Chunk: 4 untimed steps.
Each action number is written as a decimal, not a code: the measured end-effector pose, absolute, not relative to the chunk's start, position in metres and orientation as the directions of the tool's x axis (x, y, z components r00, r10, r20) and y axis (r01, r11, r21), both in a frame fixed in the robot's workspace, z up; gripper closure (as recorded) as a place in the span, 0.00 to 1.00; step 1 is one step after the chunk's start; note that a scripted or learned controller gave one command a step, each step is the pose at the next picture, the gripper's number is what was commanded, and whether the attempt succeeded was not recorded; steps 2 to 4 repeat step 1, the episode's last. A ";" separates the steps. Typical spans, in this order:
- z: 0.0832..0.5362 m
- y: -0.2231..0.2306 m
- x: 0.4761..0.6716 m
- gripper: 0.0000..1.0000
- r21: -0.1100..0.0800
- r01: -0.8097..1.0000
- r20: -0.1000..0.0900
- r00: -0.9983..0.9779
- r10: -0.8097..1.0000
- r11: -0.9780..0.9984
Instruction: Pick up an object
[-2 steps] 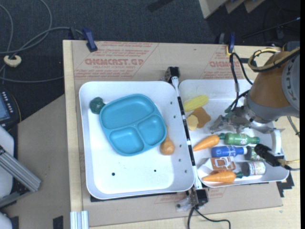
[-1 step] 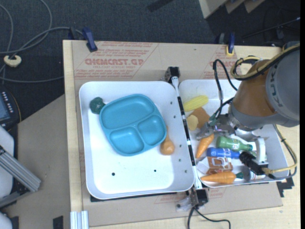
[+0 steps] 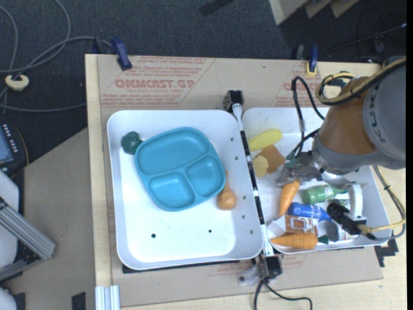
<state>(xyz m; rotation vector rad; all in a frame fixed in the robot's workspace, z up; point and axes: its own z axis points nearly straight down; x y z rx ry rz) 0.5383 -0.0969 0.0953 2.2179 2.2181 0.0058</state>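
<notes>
So closest to the lens is the arm (image 3: pixel 361 124) itself, grey with that orange band, coming in from the right and hanging over the right bin (image 3: pixel 258 118). The gripper (image 3: pixel 303 170) is down in the middle of that bin's clutter, and honestly I can't tell whether the fingers are spread or closed, the wrist hides them.

Stuff in the right bin: a yellow corn cob (image 3: pixel 266 138) near the top, a brown chunk (image 3: pixel 269 160) just under it, an orange carrot (image 3: pixel 288 197) right beside the gripper, a green bottle (image 3: pixel 319 193), a blue-and-white packet (image 3: pixel 303 212) and a second carrot (image 3: pixel 295 241) at the bottom edge.

The left bin (image 3: pixel 181 244) has a blue divided plate (image 3: pixel 179 168), a dark green ball (image 3: pixel 131 142) touching its upper left corner, and a small orange-brown item (image 3: pixel 226 199) at its lower right.

Both bins sit on a brown board (image 3: pixel 155 82) with red print, held by blue clamps (image 3: pixel 120 53) at the back. The floor (image 3: pixel 161 11) around is dark carpet with loose cables (image 3: pixel 39 50) on the left.
</notes>
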 end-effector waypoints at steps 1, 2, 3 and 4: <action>0.191 -0.025 0.576 1.00 0.013 1.000 0.002 -0.010 1.000 0.010; 0.191 -0.025 0.576 1.00 0.013 1.000 0.002 -0.010 1.000 0.010; 0.191 -0.025 0.576 1.00 0.013 1.000 0.002 -0.010 1.000 0.010; 0.191 -0.025 0.576 1.00 0.013 1.000 0.002 -0.010 1.000 0.010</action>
